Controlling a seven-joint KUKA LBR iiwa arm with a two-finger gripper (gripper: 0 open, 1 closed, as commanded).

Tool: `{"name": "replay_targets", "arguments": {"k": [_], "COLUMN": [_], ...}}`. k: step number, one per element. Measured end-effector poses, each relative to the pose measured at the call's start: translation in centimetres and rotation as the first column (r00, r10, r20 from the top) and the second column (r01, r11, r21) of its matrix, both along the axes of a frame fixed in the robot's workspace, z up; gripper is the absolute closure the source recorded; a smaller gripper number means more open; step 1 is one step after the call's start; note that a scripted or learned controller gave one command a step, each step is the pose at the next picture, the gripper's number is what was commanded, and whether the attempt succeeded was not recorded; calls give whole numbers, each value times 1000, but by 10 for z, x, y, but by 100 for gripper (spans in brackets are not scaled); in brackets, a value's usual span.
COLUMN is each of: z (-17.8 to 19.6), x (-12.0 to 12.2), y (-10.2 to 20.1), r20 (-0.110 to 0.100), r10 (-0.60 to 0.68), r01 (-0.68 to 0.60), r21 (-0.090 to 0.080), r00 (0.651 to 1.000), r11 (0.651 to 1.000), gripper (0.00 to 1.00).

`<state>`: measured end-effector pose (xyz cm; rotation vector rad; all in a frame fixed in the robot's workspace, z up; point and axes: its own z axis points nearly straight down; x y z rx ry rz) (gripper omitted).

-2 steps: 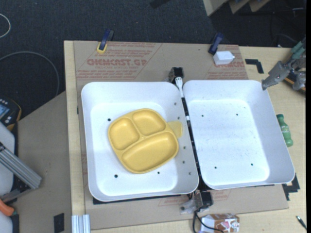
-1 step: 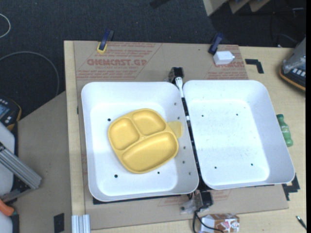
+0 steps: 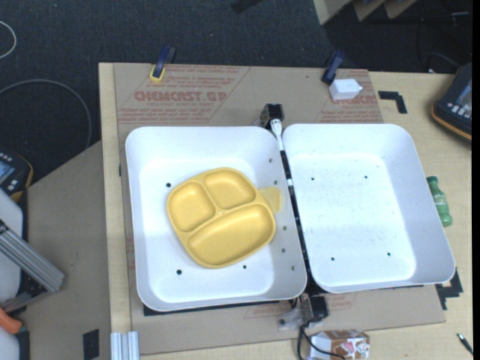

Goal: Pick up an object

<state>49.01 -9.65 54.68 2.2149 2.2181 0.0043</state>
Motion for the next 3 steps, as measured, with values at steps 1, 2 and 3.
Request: {"name": "replay_targets", "arguments": {"k": [1,2,3], "z": [-131,-186,-229], "x": [-12,-14,-11], "y": [3,-135,-50], "r20": [-21,-14,-13], "r10": [-3,-15,6], "r01": [3,15,-6], "r21": [5,0,8], "r00": [1000,1000,1000], "r11": [1000,1000,1000], "gripper": [100,100,100]}}
